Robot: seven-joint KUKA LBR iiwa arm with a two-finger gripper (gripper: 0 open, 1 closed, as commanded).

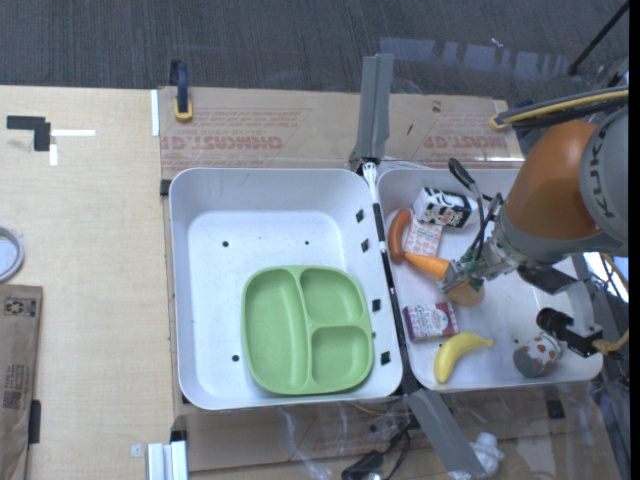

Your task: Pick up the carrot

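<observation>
Reaching in from the right, my gripper (468, 273) hangs low over the right bin (500, 368), its tip just beside the right end of the carrot (428, 264); whether my fingers are spread or closed I cannot tell, since the wrist and its cables cover them from above.

From the left: the left bin (200, 268) holds a green divided plate (306, 328), lying flat toward its front with three compartments; the bin's white floor shows behind it.

Across the divider, an orange-red sausage-shaped toy (399, 234) lies against the right bin's left wall; just right of it sits a small printed carton (423, 236), and the carrot lies below that carton, tilted, its narrow end toward my gripper; further back rests a black-and-white patterned box (442, 208).

Toward the front a red-and-white packet (430, 321) lies flat; a banana (456, 354) curves just in front of it.

At the bin's right front corner sits a speckled round object (536, 356); my grey arm with its orange band (560, 183) looms above.
</observation>
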